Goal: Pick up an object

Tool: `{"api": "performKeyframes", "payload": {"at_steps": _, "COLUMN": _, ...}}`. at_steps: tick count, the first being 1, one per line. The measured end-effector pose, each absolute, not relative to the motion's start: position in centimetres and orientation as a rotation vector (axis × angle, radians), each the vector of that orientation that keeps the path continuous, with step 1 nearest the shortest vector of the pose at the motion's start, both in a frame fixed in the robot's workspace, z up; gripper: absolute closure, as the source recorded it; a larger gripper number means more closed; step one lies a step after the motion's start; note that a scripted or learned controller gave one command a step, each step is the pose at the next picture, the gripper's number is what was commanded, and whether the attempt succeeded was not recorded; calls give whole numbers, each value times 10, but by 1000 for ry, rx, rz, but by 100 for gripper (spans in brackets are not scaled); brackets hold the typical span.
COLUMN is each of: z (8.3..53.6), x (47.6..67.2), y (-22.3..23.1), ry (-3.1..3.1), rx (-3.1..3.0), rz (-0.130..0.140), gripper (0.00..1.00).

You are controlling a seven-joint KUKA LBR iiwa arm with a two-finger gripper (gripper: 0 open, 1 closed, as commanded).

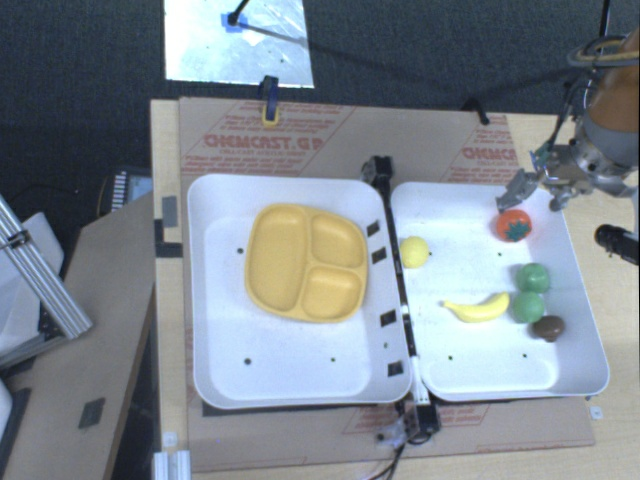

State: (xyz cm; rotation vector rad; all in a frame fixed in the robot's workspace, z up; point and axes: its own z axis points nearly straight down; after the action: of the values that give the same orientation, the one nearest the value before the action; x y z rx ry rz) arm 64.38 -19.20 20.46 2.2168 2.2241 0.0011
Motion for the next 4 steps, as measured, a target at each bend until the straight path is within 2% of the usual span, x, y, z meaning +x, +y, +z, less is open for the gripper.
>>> {"api": "performKeyframes", "payload": {"at_steps": 2, "z": 91, "x": 642, "y": -194, "ry": 2225, "rx": 2218, "rz": -1, "gripper": 0}}
{"api": "performKeyframes", "payload": {"at_steps": 3, "z": 104, "x": 643, "y": -195, "ry": 2226, "rx": 2215, "rz": 0, "gripper": 100}}
{"api": "performKeyframes", "payload": {"at_steps": 4, "z": 150, "x": 650, "y": -192, "ry": 2224, "rx": 2211, "rz": 5, "gripper": 100}}
